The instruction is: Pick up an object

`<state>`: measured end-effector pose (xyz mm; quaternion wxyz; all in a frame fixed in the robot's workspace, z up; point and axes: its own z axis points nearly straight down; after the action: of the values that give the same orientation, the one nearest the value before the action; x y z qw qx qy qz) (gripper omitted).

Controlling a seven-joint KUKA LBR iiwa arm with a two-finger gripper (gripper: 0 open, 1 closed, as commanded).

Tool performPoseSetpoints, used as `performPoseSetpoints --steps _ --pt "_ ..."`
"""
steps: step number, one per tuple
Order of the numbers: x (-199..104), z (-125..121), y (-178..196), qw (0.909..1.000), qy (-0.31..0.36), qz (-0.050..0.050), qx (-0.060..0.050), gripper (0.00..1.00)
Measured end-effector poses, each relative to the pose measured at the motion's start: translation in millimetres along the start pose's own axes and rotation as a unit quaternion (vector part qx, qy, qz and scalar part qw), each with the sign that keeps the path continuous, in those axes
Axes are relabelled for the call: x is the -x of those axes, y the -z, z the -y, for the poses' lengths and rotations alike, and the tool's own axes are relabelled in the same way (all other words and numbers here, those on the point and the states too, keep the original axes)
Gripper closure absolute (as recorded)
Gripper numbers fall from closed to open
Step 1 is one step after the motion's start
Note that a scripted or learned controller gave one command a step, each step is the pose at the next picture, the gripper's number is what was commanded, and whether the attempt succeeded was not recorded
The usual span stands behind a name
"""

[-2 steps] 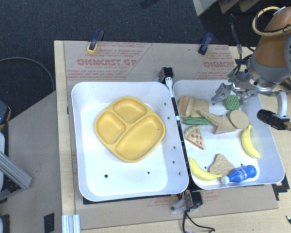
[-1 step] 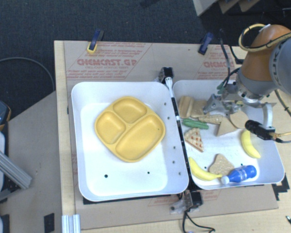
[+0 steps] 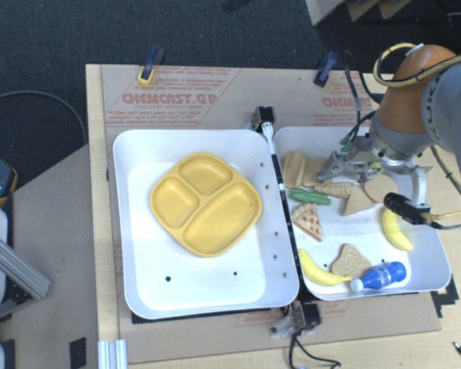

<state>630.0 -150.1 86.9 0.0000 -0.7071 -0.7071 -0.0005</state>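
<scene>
Gripper (image 3: 346,167) down in right bin (image 3: 438,271), over tan blocks (image 3: 296,169). Fingertips lost in clutter. Can't tell if open or shut.

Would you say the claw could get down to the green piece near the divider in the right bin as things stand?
Probably yes. The claw hovers just right of the green piece, which lies uncovered on the right bin floor; the pizza slice sits close below it.

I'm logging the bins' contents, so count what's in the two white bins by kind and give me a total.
Yellow divided plate: 1
Bananas: 2
Blue bottle: 1
Green pod-shaped piece: 1
Pizza slice: 1
Bread or toast pieces, partly hidden under the claw: at least 3
Total: at least 9
</scene>
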Motion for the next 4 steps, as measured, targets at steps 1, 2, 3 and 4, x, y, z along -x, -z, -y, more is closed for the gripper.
performPoseSetpoints --steps 1,2,3,4 --pt "-1.0 -2.4 13.4 1.0 0.0 -0.001 0.004 1.0" --pt "-0.2 -8.8 76.8 1.0 0.001 0.002 0.004 1.0" --pt "-2.3 -16.9 139.7 1.0 0.001 0.002 0.004 1.0" --pt "-2.6 -17.6 138.3 1.0 0.001 0.001 0.001 1.0"
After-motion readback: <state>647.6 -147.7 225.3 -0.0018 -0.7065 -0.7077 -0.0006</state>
